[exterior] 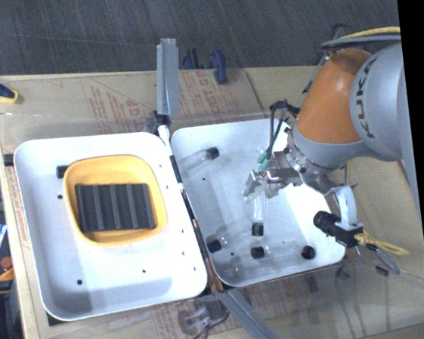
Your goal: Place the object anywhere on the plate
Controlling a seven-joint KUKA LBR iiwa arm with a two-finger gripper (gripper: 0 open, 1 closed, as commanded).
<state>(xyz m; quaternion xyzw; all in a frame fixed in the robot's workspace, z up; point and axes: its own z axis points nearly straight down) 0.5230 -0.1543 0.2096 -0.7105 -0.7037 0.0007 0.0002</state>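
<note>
Now looking down on a desk (74, 93) carrying two white bins side by side. Reaching in from the right of the frame with the grey arm (376, 108), orange band showing above the wrist, and hanging the claw (263, 183) over the middle of the right bin (222, 194). Not managing to tell whether the claw is spread or pressed together: too much metal glare and too many cables crowding that spot. Not seeing anything plainly pinched in it either.

Finding the nearest vial (257, 214), clear with a black cap at its lower end, lying just below the claw on the right bin's floor; touching or apart, impossible to say. Spotting a second clear vial (199, 158) lying near the upper left corner of the same bin, black cap pointing right. Also noticing three small black pieces (214, 244) scattered along the lower part of that bin, possibly caps of further clear vials, too faint to make out.

Turning to the left bin (46, 245): holding the yellow plate (108, 163) in its upper middle, with a dark ridged block (116, 205) sitting on the plate's centre. Keeping both vials well apart from the plate, across the wall between the bins.
</note>
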